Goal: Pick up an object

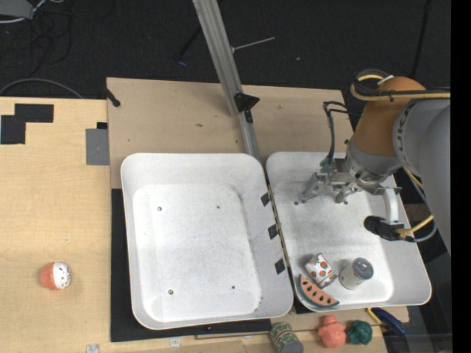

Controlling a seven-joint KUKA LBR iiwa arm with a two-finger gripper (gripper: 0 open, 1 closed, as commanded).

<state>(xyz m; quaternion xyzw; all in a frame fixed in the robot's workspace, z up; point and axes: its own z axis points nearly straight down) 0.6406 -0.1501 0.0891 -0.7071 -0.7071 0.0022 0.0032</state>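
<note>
In the right bin (pixel 412 285), three small objects lie near the front edge: a red-and-white patterned piece (pixel 320 269), a grey cylinder (pixel 358 272) and a watermelon-slice toy (pixel 318 292). My gripper (pixel 324 195) hangs over the back half of that bin, well behind these objects. Its fingers are spread open with nothing between them. The grey arm with its orange band (pixel 383 123) reaches in from the right.
The left bin (pixel 191 234) sits beside the right one, with black clips (pixel 271 230) along the shared edge. A slanted metal rail (pixel 224 65) rises behind the bins. Small toys (pixel 331 332) lie on the bench in front, and an orange-and-white ball (pixel 55 276) at far left.
</note>
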